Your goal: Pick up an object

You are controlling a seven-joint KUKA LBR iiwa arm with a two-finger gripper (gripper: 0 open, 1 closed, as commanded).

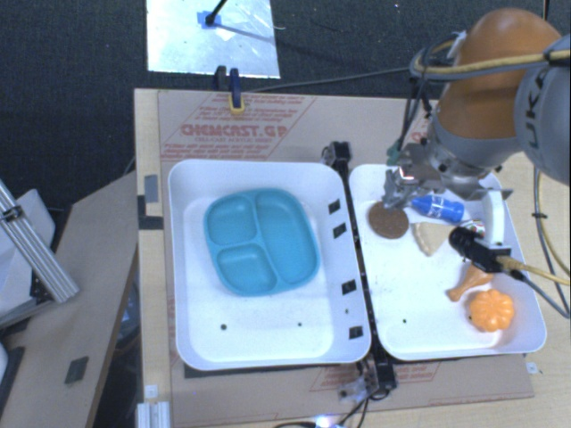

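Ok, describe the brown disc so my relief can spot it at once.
Take the right bin, then its upper left corner by the divider. The brown disc lies flat there, just under the claw. It alone is round, dark and flat.

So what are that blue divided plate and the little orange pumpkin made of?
The blue divided plate looks like moulded plastic: even colour, rounded compartment edges, a soft sheen. The orange pumpkin seems to be plastic or rubber, a toy with smooth ribbed lobes and a uniform colour, though the view leaves it open which.
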